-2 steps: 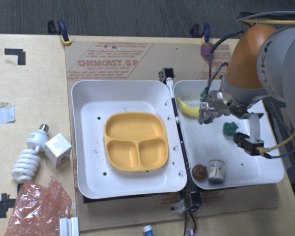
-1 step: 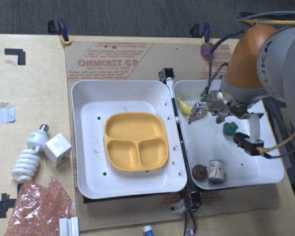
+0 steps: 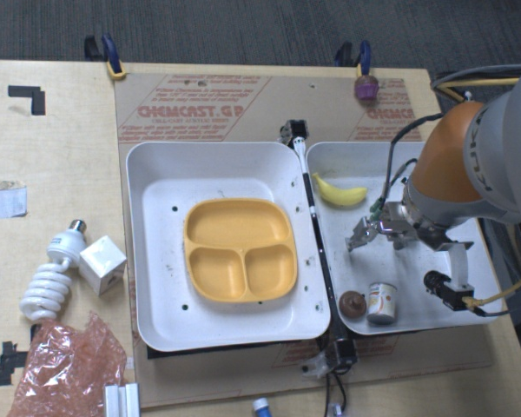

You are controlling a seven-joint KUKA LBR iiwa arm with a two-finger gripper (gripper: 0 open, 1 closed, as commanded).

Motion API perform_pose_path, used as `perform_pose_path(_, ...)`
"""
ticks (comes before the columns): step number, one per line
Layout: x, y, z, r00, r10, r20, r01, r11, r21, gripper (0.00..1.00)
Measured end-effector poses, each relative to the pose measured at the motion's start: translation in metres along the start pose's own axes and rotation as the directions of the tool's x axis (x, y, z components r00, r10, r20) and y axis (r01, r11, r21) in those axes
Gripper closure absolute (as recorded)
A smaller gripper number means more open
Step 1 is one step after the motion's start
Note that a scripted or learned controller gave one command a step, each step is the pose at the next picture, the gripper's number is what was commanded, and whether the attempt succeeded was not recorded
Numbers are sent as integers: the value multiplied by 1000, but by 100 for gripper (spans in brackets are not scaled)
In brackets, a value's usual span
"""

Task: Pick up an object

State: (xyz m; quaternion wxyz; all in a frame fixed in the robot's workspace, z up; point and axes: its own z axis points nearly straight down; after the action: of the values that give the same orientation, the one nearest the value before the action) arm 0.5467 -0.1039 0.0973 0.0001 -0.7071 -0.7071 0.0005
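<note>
In the right white bin (image 3: 337,165) lie a yellow banana (image 3: 339,194) at the back left, a small white can (image 3: 381,302) at the front, and a round brown object (image 3: 352,302) touching the can's left side. My gripper (image 3: 361,234) hangs over the middle of this bin, below the banana and above the can, touching neither. Nothing shows held in it. The grey arm with its orange band (image 3: 447,159) reaches in from the right and covers the bin's right part.
The left white bin (image 3: 156,198) holds a yellow divided plate (image 3: 240,250). On the bench to the left lie a spiral light bulb (image 3: 52,276), a white cube (image 3: 102,263) and a crumpled pink bag (image 3: 65,367). A purple object (image 3: 366,87) sits behind the right bin.
</note>
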Motion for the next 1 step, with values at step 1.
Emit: perform_pose_path(1,4,-52,5,1000,2,-1,-2,1000,0,0)
